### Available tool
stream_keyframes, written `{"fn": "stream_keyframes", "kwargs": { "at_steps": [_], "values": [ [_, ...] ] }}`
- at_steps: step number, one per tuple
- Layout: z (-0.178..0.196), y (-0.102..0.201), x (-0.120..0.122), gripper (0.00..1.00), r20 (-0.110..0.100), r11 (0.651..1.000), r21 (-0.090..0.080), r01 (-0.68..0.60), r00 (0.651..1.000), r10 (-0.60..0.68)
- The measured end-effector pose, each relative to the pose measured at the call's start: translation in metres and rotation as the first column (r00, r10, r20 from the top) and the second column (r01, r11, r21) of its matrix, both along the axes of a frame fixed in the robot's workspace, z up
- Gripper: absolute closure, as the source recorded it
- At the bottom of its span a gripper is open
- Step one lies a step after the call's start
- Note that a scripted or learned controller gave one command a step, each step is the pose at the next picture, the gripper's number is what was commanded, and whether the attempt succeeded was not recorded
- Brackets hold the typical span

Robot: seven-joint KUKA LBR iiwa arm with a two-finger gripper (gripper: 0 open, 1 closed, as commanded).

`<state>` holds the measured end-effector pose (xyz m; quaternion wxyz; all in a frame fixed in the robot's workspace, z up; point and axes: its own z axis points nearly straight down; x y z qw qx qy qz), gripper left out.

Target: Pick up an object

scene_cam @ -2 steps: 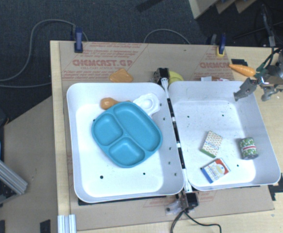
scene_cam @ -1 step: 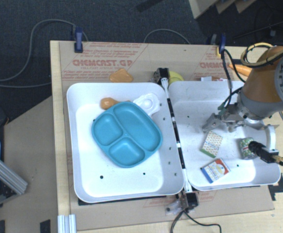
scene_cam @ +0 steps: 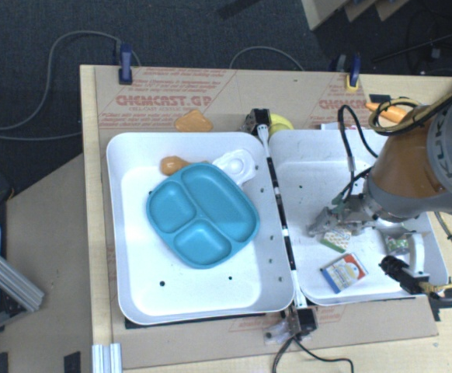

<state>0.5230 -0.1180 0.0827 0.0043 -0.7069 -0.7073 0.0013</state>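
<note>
Likely the fingers (scene_cam: pixel 336 222), their spread hidden, pinch only the packet's (scene_cam: pixel 344 271) neighbour or bare bin (scene_cam: pixel 311 169).

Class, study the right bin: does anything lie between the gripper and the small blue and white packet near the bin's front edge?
Nothing visible blocks it. The gripper sits low in the right bin over a small green and white scrap, and the packet lies just in front of that on bare white floor.

The bench (scene_cam: pixel 94 208) bears 2 white bins (scene_cam: pixel 133 286) side by side.
</note>
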Motion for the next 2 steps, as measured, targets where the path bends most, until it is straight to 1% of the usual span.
{"fn": "stream_keyframes", "kwargs": {
  "at_steps": [1, 2],
  "values": [
    [0.012, -0.002, 0.003, 1.0, 0.009, 1.0, -0.004, 0.001, 1.0, -0.001],
    [0.107, 0.085, 0.013, 1.0, 0.019, 1.0, -0.001, -0.01, 1.0, 0.01]
  ]
}}
